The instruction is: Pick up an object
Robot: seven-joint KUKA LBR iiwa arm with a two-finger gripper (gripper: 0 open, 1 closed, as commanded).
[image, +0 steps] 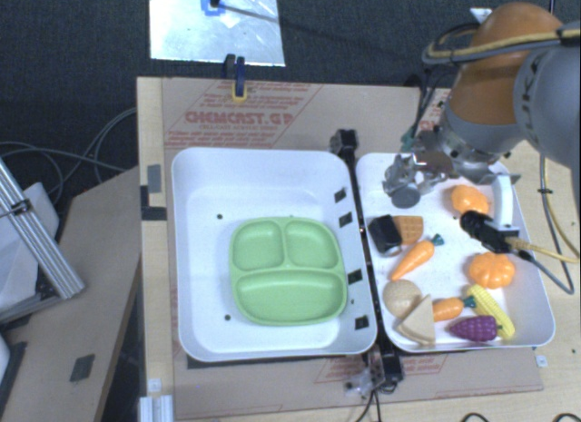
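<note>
Camera view, pick step: approach. Gripper [402, 184] low over right bin [545, 313], back-left corner; jaw state: can't tell. Nearest candidates: waffle piece [408, 227] just in front of gripper, carrot [415, 258] beyond it. Next: descend onto one item, close.

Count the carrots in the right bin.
2. The larger carrot lies slanted mid-bin, beside the black-and-tan block. A smaller carrot lies near the front, beside the corn. The arm may hide others.
</note>
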